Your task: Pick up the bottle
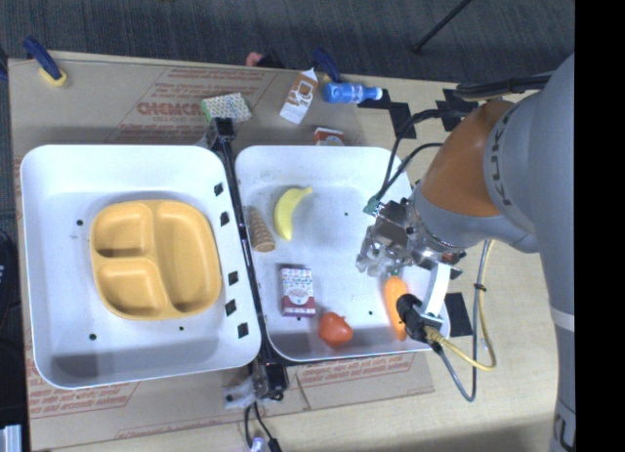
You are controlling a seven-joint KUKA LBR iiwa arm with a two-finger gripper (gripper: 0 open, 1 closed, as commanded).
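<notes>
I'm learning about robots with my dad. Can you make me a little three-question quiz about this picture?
1. True or false: the banana lies in the same bin as the yellow tray.
2. Where is the blue bottle? A) in the left bin B) in the right bin C) on the bench behind the bins
3. Fill in: the robot's hand is over the ___ bin.

Key:
1. False. The banana lies in the right bin, and the tray is in the left bin.
2. C.
3. Right, near the orange carrot.
</notes>
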